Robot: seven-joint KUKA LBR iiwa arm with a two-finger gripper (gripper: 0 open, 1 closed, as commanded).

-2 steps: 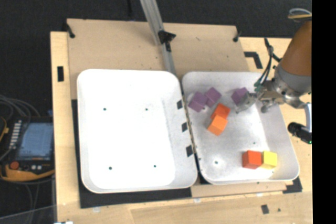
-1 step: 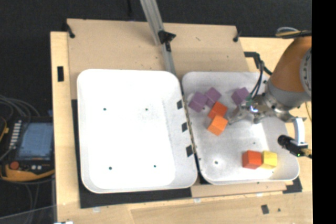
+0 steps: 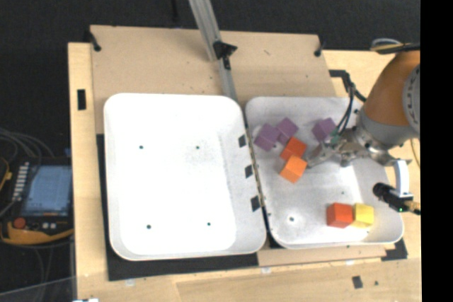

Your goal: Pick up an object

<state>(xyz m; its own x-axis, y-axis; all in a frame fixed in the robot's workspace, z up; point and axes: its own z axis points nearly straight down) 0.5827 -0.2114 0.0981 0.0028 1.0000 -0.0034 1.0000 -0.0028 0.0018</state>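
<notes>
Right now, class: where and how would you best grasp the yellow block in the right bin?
Grip the yellow block from above, probably across its near and far faces: its left side touches the red block, and the bin wall stands close on its right.

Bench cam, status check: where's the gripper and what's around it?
Gripper low in right bin, beside orange blocks. Nothing seen between its fingers. Purple blocks crowd close behind; red block and yellow block sit apart.
</notes>
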